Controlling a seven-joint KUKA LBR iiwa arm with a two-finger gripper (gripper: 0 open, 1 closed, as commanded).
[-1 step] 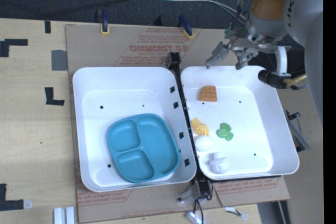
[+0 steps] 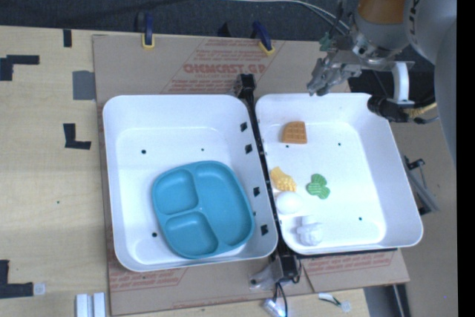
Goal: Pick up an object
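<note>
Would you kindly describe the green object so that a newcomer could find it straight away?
Look at the right-hand white bin. Near its middle, right of the yellow piece and above the white items, lies the small green toy. It is the bin's sole green thing.

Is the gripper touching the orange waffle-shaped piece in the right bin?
Apart. The camera view shows the gripper up at the far rim of the right bin, with bare white floor between it and the orange waffle-shaped piece.

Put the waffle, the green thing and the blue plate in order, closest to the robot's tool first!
From the tool:
1. Waffle, upper part of the right bin.
2. Green thing, middle of the right bin.
3. Blue plate, in the left bin.
</note>
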